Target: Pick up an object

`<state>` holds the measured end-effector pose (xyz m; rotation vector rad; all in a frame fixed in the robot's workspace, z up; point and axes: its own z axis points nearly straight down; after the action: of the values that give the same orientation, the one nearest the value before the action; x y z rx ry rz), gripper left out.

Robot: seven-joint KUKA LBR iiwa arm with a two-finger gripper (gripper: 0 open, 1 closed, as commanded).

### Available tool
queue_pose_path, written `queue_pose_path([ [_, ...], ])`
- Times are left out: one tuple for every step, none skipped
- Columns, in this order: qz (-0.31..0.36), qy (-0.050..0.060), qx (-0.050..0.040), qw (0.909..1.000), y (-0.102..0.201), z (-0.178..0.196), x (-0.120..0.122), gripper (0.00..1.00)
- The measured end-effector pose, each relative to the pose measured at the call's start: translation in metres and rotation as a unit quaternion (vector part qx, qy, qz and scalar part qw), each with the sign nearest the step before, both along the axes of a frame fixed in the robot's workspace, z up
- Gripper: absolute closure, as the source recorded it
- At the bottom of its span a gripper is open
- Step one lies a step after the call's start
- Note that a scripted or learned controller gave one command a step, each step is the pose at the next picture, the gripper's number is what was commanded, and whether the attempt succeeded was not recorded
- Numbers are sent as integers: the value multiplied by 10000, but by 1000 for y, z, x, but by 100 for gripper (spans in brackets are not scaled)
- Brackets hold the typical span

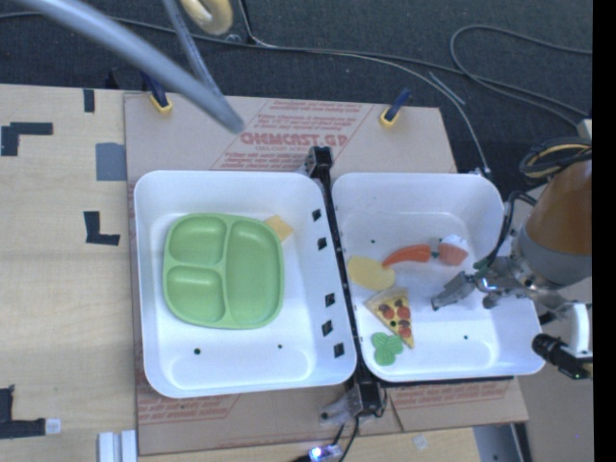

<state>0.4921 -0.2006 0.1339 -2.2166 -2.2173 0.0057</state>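
Nearest the camera, at the near edge of the right bin [423, 189], a small green leafy toy [386, 350] lies flat on the white floor. Just far of it, touching or almost touching, is a pizza slice [396, 318], its long axis running near to far with a slight slant and its tip toward the near right.

Over the right part of that bin hangs the pincer [450, 297], reaching in from the right on the grey arm [561, 231] with its orange band. Its grey fingers [447, 298] point left and a little near, over bare bin floor; I cannot tell whether they are apart or together, and nothing shows between them.

Far and left of the pincer, near but apart from it, lies a carrot [412, 254]. Its long axis runs left to right with a faint bow, the orange taper pointing left and the blunt, paler end on the right. A yellow piece [370, 272] lies just near and left of the carrot's tip, by the divider.

In the left bin [154, 258] sits a green divided plate [223, 269], with a small yellow scrap [279, 226] at its far right corner. Both bins rest on cardboard [289, 128] on the tabletop [58, 258].
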Motion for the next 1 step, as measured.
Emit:
queue_pose_path([
  [4,-37,-22,10000,0,-51,0,0],
])
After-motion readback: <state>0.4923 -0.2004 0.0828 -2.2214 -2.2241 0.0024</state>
